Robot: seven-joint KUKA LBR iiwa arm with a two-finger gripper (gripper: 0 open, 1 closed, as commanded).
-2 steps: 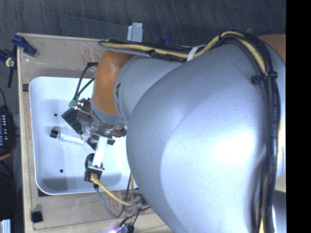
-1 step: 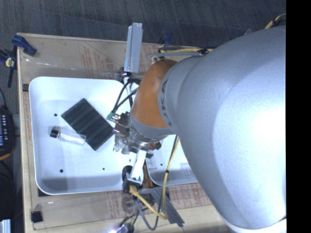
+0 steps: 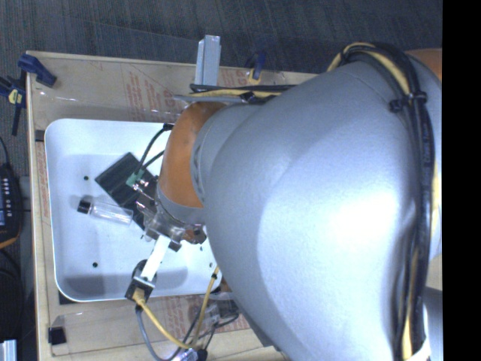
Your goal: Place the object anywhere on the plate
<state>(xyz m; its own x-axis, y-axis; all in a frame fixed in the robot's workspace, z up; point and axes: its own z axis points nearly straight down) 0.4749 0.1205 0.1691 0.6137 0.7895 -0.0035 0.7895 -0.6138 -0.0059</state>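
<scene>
Over at the 9 o'clock side of the view sits a white bin (image 3: 56,201), and pretty much everything from 12 round to 6 o'clock is blocked by the big grey arm (image 3: 323,216). Its orange band (image 3: 180,156) hangs over the bin's 3 o'clock edge, so whatever is under there is hidden.

The object, a little clear tube (image 3: 105,211) with a black cap on its 9 o'clock end, is lying flat on the bin floor, at about 9 o'clock from the wrist. Just at 1 o'clock from the tube there's a black box-shaped part (image 3: 120,173) with a small green bit on it and dark cables running back up to the arm. It's near the tube, but I can't tell if they touch.

The jaws are somewhere in the clutter under the orange band, and honestly I can't tell whether they're spread or pressed together. A white bar (image 3: 152,262) with a dark tip pokes out of that clutter toward 7 o'clock, and a yellow cable (image 3: 161,329) trails off it past the bin's 6 o'clock rim.

Other stuff around:
- blue clamps (image 3: 34,68) at the 10 o'clock corner of the wooden surface (image 3: 113,81)
- a grey metal post (image 3: 209,59) standing at 12 o'clock
- a small black block (image 3: 56,335) at 7 o'clock
- dark carpet (image 3: 150,6) beyond the 12 o'clock edge

The surface has reddish print on it, but it's way too blurry to read.
</scene>
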